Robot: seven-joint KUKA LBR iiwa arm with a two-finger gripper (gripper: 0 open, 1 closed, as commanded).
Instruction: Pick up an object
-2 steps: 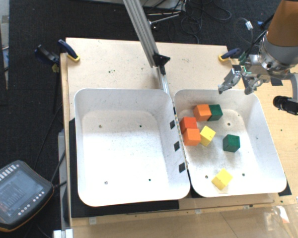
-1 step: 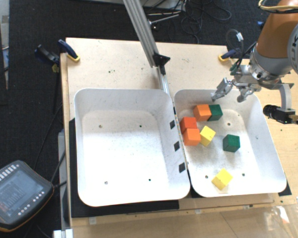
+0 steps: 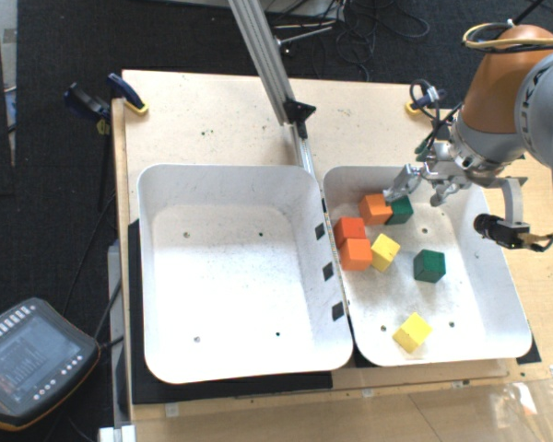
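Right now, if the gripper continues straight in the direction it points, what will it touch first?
Probably the orange block at the back of the right bin. The gripper angles down and left toward it, with the dark green block right beside it. Depth is hard to judge.

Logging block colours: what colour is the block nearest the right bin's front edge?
Yellow, seen clearly in the camera view.

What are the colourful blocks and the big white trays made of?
The blocks, like the yellow block and the green block, look like painted wood or maybe hard plastic: flat faces, sharp edges, solid matte colour. Which one, I cannot tell. The white trays, such as the left bin, look like thin moulded plastic: smooth, slightly glossy, with rounded corners and raised rims.
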